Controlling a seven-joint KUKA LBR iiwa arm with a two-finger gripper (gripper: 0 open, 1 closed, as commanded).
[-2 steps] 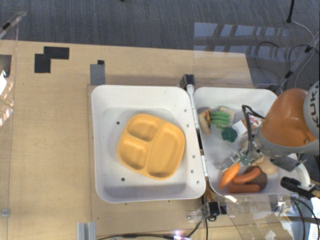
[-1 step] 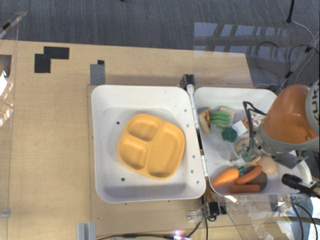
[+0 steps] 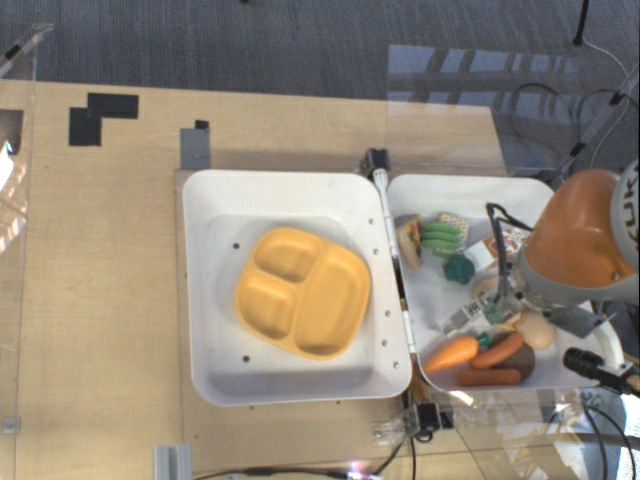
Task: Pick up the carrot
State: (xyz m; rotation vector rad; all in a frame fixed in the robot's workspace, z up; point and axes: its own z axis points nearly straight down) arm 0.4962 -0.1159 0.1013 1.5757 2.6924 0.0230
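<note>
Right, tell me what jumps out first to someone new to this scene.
The yellow tray sits in the middle of the left bin. In the right bin, the carrot lies near the front left corner beside sausages. The arm, with its orange band, hangs over that bin's right side.

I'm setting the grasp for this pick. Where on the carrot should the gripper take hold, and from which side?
Probably the carrot's thick middle, coming straight down with the fingers across its width. It lies flat along the right bin's near edge, tip toward the divider, green end against a sausage. The tip end has more open space around it.
</note>
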